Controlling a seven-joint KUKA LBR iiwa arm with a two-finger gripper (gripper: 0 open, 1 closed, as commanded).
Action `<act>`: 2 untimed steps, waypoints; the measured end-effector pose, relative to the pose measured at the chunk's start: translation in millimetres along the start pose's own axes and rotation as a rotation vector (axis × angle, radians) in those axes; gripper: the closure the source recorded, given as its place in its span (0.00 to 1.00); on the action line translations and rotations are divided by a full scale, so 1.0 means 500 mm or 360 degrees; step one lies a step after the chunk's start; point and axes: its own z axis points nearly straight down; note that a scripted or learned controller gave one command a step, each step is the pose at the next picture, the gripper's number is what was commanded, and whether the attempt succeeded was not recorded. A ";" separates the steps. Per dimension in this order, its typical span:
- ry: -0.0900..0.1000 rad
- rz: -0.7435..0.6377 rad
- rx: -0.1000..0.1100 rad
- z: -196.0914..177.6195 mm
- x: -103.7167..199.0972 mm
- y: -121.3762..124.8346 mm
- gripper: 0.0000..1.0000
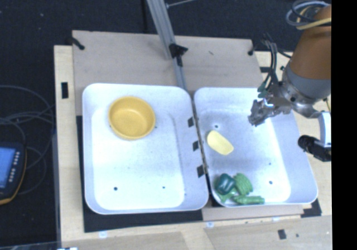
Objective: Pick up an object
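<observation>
A pale yellow oval object (220,143) lies in the right bin (279,131), close to its left wall. Green objects (236,187) are piled at the right bin's near edge, among them a darker teal piece (225,183). A yellow bowl (132,118) rests upright in the left bin (139,182), toward its far left. My gripper (258,115) hangs over the far right part of the right bin, up and to the right of the yellow oval object and apart from it. Nothing shows between its tips.
A grey metal rail (162,20) slants down from the top to the junction between the bins. The arm's orange band (312,48) and cables sit at the right. A handheld pendant (8,168) lies off the bench at the left.
</observation>
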 end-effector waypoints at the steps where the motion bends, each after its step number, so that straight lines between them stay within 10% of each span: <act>1: 0.0001 0.0000 0.0009 0.000 -0.001 0.001 1.00; 2: 0.0001 -0.0004 0.0010 0.028 0.096 0.018 1.00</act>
